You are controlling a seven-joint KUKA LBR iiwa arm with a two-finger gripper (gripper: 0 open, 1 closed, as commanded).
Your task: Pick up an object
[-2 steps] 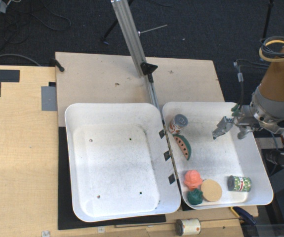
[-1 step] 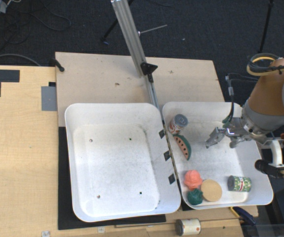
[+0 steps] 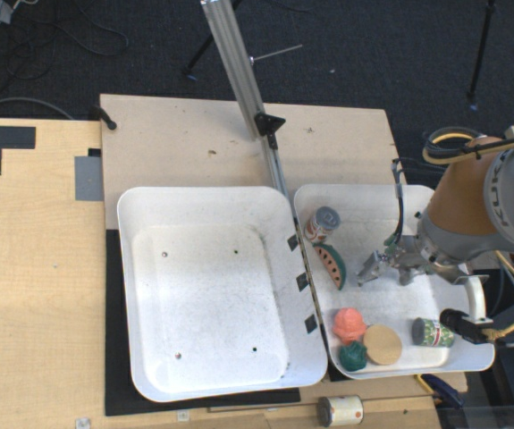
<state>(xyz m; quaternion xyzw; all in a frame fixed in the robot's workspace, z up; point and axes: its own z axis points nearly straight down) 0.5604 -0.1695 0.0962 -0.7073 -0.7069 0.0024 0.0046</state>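
Observation:
My gripper hangs over the middle of the right bin, its fingers spread open with only bare bin floor between them. Just left of it lies a watermelon-slice toy. A small can with a grey lid stands at the bin's left wall, farther back. Along the front of the bin sit a pink-red ball, a dark green lump, a tan round disc and a green can on its side.
The left bin stands beside the right one, joined by black clips. A slanted aluminium rail rises from behind the bins. A small cylinder lies on the bench in front.

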